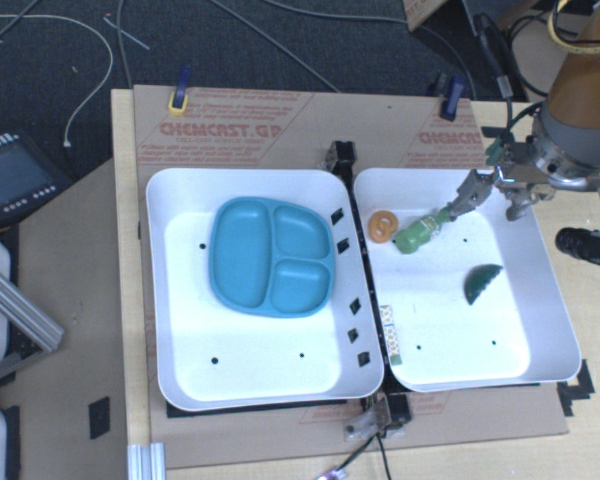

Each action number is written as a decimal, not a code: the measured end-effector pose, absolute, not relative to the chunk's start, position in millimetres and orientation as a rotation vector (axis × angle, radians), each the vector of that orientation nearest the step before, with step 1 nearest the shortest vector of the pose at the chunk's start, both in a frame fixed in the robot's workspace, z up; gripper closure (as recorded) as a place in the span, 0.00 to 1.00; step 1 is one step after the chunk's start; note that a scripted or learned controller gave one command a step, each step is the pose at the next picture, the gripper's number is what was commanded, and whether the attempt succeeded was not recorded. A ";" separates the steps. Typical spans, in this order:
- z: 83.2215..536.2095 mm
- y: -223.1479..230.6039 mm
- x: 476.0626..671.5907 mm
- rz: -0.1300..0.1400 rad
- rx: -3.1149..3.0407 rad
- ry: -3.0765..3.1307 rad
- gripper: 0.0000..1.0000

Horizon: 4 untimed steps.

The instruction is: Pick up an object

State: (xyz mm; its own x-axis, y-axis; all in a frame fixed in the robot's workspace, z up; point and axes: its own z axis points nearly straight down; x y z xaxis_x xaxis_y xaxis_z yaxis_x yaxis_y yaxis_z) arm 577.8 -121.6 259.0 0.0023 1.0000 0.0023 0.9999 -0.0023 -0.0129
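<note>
Obliquely from above, you saw the counter (280,118) carrying two shallow white bins side by side. The left bin (180,368) held a blue divided plate (272,256), lying flat near its middle and well apart from the work.

The right bin (540,318) held three loose pieces, and any of them would have satisfied the task:
- A small orange disc (382,226) lay close to the dividing wall.
- A green object (415,236) lay just beside the disc.
- A dark green piece (483,283) sat apart, nearer the bin's middle.

The arm (580,98) reached in from the right. Its gripper (448,214) slanted down and leftward, so that the tip met the near end of the green object. That slant probably suited a piece lying low on the bin floor, close to the wall.

You could not tell from this angle whether the grasp was apart or clamped, because the tip read as a single thin grey shape. Nor could you tell whether the green object was lifted or resting on the bin floor.

The green object appeared to be the chosen target. The orange disc beside it could have been nudged or caught by mistake.
</note>
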 end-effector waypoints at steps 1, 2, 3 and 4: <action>265.3 -121.5 579.9 0.000 -2.220 -2.221 0.00; 216.1 -131.0 578.0 0.005 -2.219 -2.216 0.00; 173.6 -130.0 576.1 0.004 -2.218 -2.217 0.00; 109.8 -129.6 573.2 0.006 -2.216 -2.215 0.00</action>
